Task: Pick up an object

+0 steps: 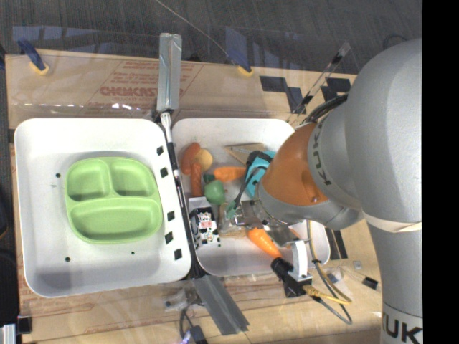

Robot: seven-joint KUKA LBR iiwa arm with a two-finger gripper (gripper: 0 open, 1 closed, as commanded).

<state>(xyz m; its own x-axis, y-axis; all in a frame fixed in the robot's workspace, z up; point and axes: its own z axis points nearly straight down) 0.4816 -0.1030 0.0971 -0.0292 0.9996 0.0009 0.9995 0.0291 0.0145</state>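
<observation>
Toys piled in the right bin (215, 264): hot dog (191, 158), green ball (214, 190), carrot (264, 242). Left bin (36, 192) has a green divided plate (112, 199). Gripper (240, 217) sits low beside the ball and above the carrot; honestly can't tell its jaw state.

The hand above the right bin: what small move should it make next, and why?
Probably a short descent straight down. The hand hangs low over the toys in the right bin, beside the green ball and the carrot, and the view shows nothing between its fingers.
</observation>
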